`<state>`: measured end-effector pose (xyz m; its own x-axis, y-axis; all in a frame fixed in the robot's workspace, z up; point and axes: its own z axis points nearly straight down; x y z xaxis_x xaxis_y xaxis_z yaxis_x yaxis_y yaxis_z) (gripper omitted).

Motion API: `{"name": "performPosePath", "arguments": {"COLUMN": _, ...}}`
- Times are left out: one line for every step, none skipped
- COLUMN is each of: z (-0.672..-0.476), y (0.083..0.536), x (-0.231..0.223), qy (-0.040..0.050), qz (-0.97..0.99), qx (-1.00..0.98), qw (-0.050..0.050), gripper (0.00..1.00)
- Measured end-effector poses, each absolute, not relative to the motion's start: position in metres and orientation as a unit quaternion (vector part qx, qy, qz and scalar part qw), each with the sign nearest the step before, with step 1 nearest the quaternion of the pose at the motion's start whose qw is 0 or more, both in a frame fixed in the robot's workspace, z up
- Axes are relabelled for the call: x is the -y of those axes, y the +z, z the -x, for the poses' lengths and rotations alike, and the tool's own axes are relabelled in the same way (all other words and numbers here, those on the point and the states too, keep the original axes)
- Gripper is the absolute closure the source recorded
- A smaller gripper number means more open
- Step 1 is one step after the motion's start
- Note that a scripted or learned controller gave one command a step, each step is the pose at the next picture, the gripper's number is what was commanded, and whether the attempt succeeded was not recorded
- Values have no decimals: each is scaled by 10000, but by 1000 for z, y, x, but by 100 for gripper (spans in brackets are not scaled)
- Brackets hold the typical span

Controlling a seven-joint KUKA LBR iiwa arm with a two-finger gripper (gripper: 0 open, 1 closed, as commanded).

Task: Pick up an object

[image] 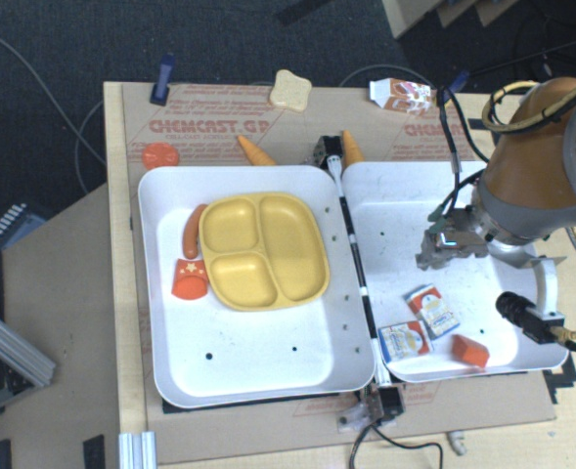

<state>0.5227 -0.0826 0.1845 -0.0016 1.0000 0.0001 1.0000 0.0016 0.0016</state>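
The red-and-white carton (432, 311) is the object we judge nearest to hand. It lies flat in the right bin (395, 203), toward 6 o'clock of that bin's floor.

By size, the two white bins come first. The left bin (268, 360) sits at 9 o'clock of the right one, their rims meeting along the middle. Next is the arm (537, 164), which comes in from 3 o'clock and bends down over the right bin. Then there is the yellow divided tray (263, 247), resting near the middle of the left bin.

The gripper (447, 247) hangs near the centre of the right bin, above bare floor. Nothing is visibly held in it. We cannot tell whether it is open or closed, because the wrist hides that from above.

The carton is at 6 o'clock of the gripper, near it but apart. A blue-and-white packet (402, 340) touches the carton at its 7 o'clock. An orange block (470, 352) lies by itself at 5 o'clock of the gripper. In the left bin, a sausage (192, 231) and a red cup (190, 279) lie at 9 o'clock of the tray, just beside its edge.

We read this as the approach step, with nothing yet picked. The next move calls for shifting toward 6 o'clock to centre over one item, then a straight descent. The lone block looks like the cleaner target, since the carton and packet crowd each other.
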Motion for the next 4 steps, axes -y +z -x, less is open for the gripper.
{"name": "performPosePath", "arguments": {"z": -523, "y": 184, "x": 83, "qy": 3, "qz": -7070, "qx": -7072, "qw": 7, "gripper": 0}}
{"name": "performPosePath", "arguments": {"z": -510, "y": 88, "x": 93, "qy": 25, "qz": -7073, "qx": -7069, "qw": 49, "gripper": 0}}
{"name": "performPosePath", "arguments": {"z": -512, "y": 100, "x": 96, "qy": 33, "qz": -7080, "qx": -7061, "qw": 99, "gripper": 100}}
{"name": "performPosePath", "arguments": {"z": -538, "y": 183, "x": 120, "qy": 4, "qz": -7071, "qx": -7071, "qw": 13, "gripper": 100}}
